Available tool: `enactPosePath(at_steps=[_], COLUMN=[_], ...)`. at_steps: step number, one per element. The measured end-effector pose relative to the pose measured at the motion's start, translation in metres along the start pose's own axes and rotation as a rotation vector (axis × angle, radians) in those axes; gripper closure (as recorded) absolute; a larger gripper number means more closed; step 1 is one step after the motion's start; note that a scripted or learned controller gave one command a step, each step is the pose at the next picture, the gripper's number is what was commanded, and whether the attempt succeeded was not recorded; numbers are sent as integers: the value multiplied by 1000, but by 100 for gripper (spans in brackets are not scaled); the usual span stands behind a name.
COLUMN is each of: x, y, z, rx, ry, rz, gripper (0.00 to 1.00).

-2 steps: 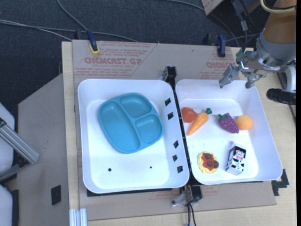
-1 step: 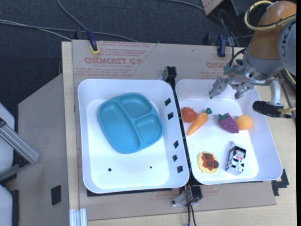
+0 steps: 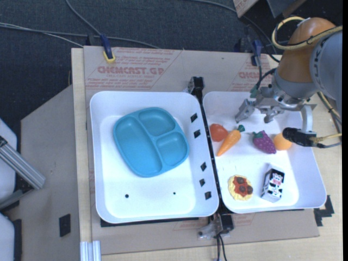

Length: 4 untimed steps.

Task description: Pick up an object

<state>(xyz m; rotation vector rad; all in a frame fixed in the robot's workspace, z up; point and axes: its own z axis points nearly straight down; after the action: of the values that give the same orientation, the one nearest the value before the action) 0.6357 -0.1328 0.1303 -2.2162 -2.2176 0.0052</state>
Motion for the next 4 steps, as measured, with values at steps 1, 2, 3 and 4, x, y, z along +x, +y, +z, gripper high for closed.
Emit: enactPosePath(at_steps=[1,2,3,4], x=[0,-4,-4,54], y=[2,0,1,-4], z=[-15,-79,-91,-83], rx=[-8,-15,-10,-4], ry=[-1,-4,-3,1], rz=[0,0,0,-5], gripper=[100,100,100,100])
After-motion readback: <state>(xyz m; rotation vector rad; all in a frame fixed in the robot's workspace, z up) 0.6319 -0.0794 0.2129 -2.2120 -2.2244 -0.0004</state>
